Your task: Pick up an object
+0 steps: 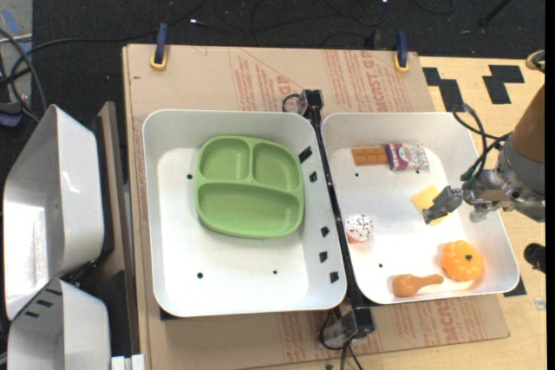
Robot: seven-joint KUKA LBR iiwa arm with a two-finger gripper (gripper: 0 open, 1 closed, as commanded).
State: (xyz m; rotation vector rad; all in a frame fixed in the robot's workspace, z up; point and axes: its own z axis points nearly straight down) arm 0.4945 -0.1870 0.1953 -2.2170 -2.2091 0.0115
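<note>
Yellow block point(425, 198) in the right bin point(364, 273), claw point(440, 207) touching its lower edge, angled low for a grab; grip state cannot tell. Orange pumpkin point(460, 261) nearby.

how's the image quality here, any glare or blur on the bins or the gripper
Camera view: even, soft lighting; the green tray casts only a faint shadow in the left bin. The right bin is bright, without harsh glare. The gripper looks slightly soft over the yellow piece; the small white ball lacks fine detail.
</note>
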